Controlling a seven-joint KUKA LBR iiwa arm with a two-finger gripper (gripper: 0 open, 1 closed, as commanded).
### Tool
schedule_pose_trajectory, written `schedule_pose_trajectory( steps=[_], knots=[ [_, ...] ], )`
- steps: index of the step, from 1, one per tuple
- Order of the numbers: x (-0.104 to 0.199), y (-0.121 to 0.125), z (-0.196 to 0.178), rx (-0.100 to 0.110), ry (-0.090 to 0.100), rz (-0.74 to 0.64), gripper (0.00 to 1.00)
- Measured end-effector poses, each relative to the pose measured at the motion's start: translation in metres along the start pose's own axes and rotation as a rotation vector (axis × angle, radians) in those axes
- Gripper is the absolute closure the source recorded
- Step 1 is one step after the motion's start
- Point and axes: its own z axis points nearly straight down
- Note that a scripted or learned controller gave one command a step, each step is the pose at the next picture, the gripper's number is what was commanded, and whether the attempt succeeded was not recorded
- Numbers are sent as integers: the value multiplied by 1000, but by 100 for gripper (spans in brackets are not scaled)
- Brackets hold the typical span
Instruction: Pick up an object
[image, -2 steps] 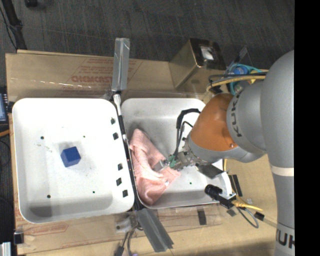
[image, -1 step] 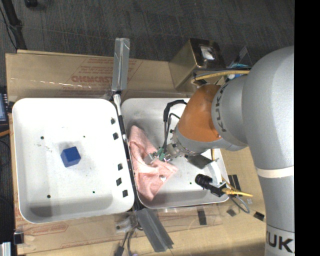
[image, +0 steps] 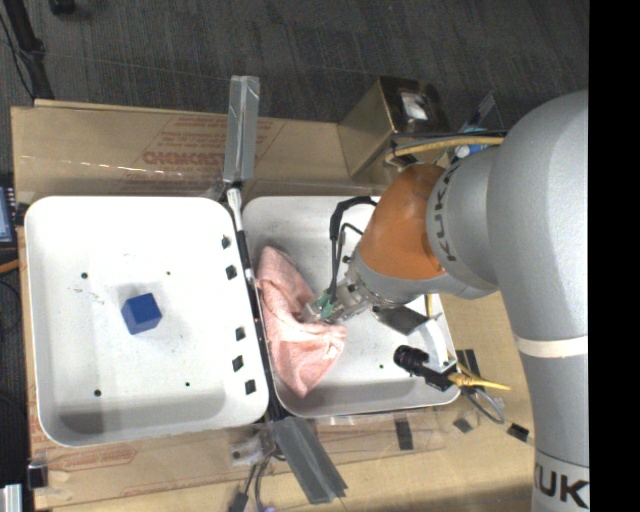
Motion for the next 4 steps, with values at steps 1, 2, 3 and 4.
schedule_pose_trajectory(
  steps=[1, 2, 3, 4],
  knots=[
    [0, 0, 0, 0, -1, 0, 0],
    [-26, 41, 9, -2, 0, 197, 0],
    [-25, 41, -1, 1, 3, 190, 100],
    [-25, 41, -1, 2, 3, 190, 0]
  ],
)
